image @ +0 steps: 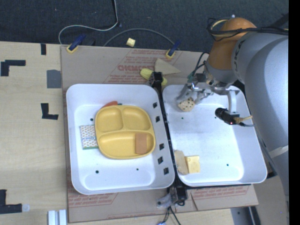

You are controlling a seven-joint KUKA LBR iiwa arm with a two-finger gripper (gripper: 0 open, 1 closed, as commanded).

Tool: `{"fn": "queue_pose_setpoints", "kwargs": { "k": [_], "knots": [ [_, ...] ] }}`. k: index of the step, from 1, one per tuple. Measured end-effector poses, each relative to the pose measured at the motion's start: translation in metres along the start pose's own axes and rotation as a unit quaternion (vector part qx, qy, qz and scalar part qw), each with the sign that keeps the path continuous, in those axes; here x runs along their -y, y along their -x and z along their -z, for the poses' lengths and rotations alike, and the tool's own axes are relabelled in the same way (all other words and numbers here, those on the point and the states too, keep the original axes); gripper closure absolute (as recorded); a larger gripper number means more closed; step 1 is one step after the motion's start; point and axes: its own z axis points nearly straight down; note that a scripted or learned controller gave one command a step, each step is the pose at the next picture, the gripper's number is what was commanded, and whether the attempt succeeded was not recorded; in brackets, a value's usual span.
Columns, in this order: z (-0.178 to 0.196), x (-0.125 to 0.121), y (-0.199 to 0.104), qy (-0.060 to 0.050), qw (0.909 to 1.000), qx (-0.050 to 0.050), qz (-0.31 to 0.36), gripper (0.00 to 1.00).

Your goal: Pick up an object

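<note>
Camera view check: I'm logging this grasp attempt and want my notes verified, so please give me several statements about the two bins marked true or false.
1. The yellow divided tray lies in the left bin. True.
2. The gripper is over the left bin. False: it is at the back of the right bin.
3. A tan perforated block lies just below the gripper. True.
4. The yellow square piece lies on the tray. False: it lies near the right bin's front left corner.
5. A brown piece sits in a tray compartment. True.

A robotics lab: two white bins sit on cardboard clamped to a wooden bench, loose cables trailing behind, black tape marks on the benchtop.
</note>
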Motion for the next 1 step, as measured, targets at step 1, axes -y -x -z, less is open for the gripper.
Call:
{"fn": "queue_pose_setpoints", "kwargs": {
  "k": [1],
  "knots": [
    [0.0717, 0.0291, -0.0656, 0.001, 1.0000, -0.001, 0.000, 1.00]
  ]
}}
